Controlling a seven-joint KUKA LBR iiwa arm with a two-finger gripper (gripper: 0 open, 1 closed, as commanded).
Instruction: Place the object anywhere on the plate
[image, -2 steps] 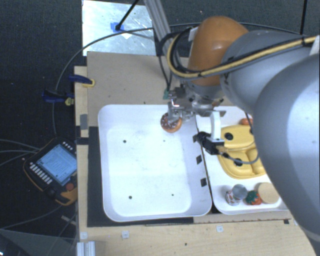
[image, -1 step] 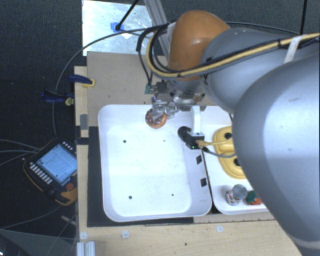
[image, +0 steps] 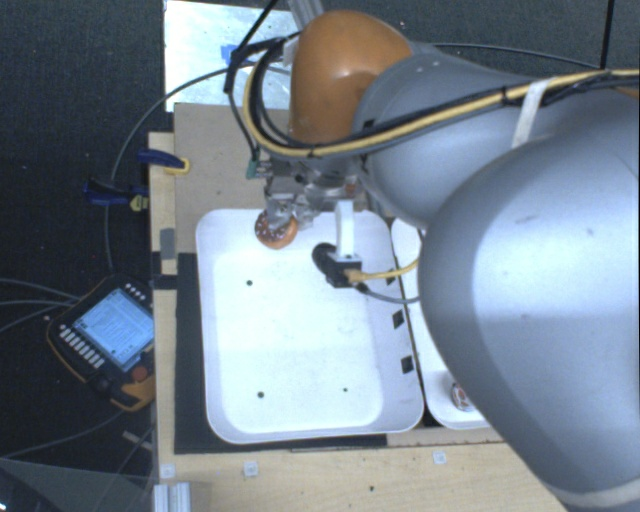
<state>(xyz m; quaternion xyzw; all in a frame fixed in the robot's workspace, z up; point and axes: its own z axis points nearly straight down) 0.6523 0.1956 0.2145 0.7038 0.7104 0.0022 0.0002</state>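
Fingers (image: 278, 222), upper centre of frame, over my left bin's (image: 290, 420) top edge, clamped on a brownish object (image: 277, 235).

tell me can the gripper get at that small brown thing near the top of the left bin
Probably yes: the gripper is right over the small brown object at the left bin's far edge, with nothing between them.

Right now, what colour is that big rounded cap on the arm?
Orange-brown, glossy: the cap shows best in the camera view.
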